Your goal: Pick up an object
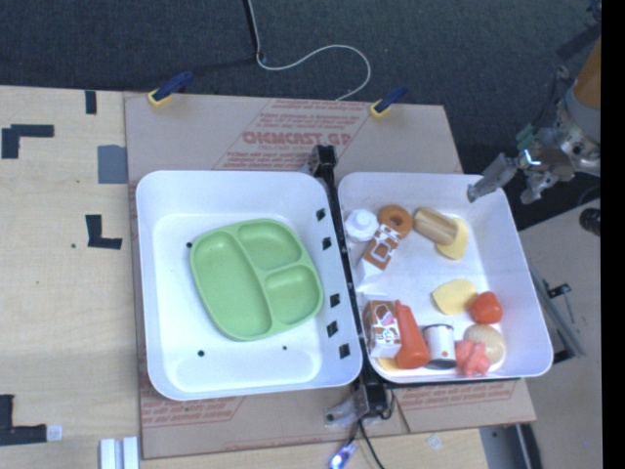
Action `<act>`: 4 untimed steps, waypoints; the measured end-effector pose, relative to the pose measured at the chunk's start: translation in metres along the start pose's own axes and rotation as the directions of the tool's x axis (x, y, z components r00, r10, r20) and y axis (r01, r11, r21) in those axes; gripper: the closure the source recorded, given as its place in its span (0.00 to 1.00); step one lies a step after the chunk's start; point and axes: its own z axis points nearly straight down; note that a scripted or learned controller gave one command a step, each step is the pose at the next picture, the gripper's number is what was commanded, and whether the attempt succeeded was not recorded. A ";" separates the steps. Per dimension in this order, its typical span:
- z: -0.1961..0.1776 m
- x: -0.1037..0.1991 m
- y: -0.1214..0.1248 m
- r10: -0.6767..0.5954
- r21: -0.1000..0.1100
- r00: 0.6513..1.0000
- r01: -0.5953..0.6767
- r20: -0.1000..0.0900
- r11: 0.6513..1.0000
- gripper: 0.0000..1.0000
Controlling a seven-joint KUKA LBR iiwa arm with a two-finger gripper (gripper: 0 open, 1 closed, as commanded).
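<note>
Nearest the camera, along the front wall of the right bin (527, 291), lay a small carton (385, 326) with a red bottle (409, 345) beside it, then a little can (439, 341), a pink toy piece (473, 360) and a pale round fruit (486, 340). Just behind these sat a red tomato (486, 308) touching a yellow slice (453, 296). Farther back were a second small carton (381, 249), a white cap (359, 225), a brown doughnut (395, 216) and a tan bread roll (436, 226) against a yellow piece (453, 246). To their left, the left bin (156, 262) held a green divided plate (257, 277), lying flat. Beyond the right bin's far right corner, my gripper (505, 181) hung above the rim, well apart from every object, with nothing between its fingers; how wide they stood I could not tell. Farthest back, two clamps (171, 87) pinned cardboard (293, 135) beneath a looping white cable (312, 57).
</note>
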 end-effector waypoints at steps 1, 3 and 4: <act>-0.081 0.042 -0.054 -0.003 -0.006 1.000 0.003 0.000 1.000 0.00; 0.006 0.090 -0.081 -0.002 0.011 1.000 0.002 -0.004 1.000 1.00; 0.026 0.147 -0.127 -0.003 0.006 1.000 0.003 -0.003 1.000 1.00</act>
